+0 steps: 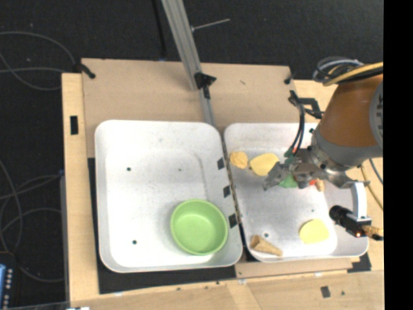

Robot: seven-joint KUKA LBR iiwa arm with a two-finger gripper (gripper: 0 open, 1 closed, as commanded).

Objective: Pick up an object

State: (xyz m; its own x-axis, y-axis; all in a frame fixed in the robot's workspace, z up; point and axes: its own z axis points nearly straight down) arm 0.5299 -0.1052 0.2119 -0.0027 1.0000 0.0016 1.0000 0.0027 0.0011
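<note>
Objects for picking, listed left to right across the bench.

Left bin (129, 141): shallow, white, rounded corners. Holds one green bowl (199, 227), upright, sitting near the bin's front right corner, close to the wall shared with the neighbouring bin.

Metal post (184, 41): slanted, grey, running from the top of the view down to the gap between the two bins at their far edge.

Right bin (284, 237): shallow, white, touching the left bin along one side. Contents:
- Small tan rounded piece (239, 159), near the far left of this bin, just beside the dividing wall.
- Pale yellow rounded piece (262, 164), just right of the tan one, nearly touching it.
- Brown cone-shaped piece (266, 245), lying on its side at the front edge.
- Yellow disc-like piece (314, 232), flat on the floor toward the front right, well apart from the cone.
- Small green item (290, 181), partly hidden under the gripper; kind cannot be told.

Gripper (279, 176): low over the middle of the right bin, just right of the pale yellow piece and above the green item. Whether it is released, clenched or grasping anything cannot be told from this angle.

Arm (352, 118): orange band and grey body, entering from the right over the right bin's far right corner.
</note>
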